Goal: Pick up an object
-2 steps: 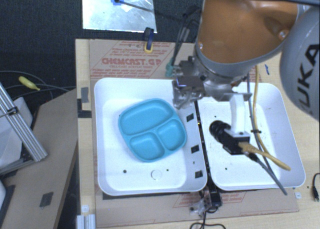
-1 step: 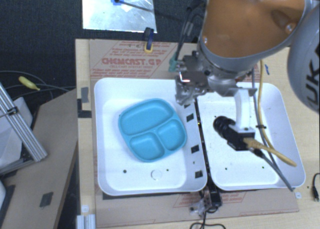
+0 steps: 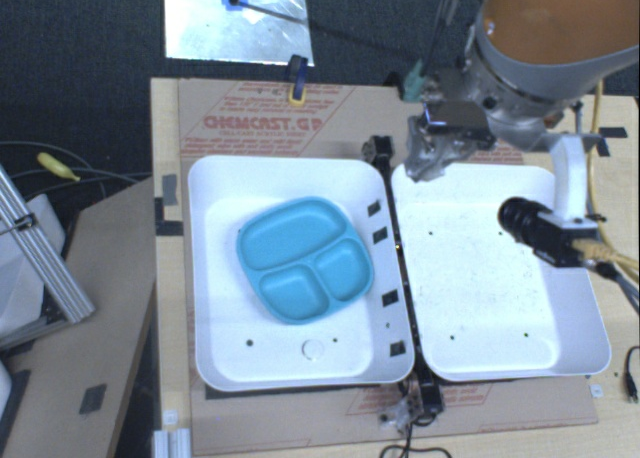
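A light blue divided tray [image 3: 302, 258] lies flat in the middle of the left white bin [image 3: 220, 341]. My gripper [image 3: 432, 158] hangs from the grey and orange arm at the top right. It sits over the far left corner of the right white bin [image 3: 560, 346], well to the right of and beyond the tray. Nothing shows between its fingers.
A black cylindrical part [image 3: 540, 228] on a white bracket juts over the right bin's right side. Black clips line the divider between the bins [image 3: 392, 266]. A cardboard sheet [image 3: 265, 116] lies under the bins, with a shiny foil sheet [image 3: 235, 1] beyond.
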Action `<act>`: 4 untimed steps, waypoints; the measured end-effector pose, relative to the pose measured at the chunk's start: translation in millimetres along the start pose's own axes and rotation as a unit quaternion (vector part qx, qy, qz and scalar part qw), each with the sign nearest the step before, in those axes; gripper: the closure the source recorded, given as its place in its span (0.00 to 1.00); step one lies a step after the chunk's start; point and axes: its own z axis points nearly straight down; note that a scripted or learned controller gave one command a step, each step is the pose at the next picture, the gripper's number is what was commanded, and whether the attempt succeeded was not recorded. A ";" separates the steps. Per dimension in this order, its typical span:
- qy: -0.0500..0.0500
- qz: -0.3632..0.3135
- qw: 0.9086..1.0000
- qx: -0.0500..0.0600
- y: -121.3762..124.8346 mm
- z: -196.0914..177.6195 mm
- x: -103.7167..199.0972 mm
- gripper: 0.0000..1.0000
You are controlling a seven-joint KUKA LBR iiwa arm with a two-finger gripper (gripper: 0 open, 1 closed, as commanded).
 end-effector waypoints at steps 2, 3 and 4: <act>0.001 -0.003 1.000 -0.003 0.3 -19.6 11.8 1.00; -0.003 -0.002 1.000 0.010 22.8 128.3 30.9 1.00; 0.000 -0.002 1.000 0.002 24.5 108.8 30.5 1.00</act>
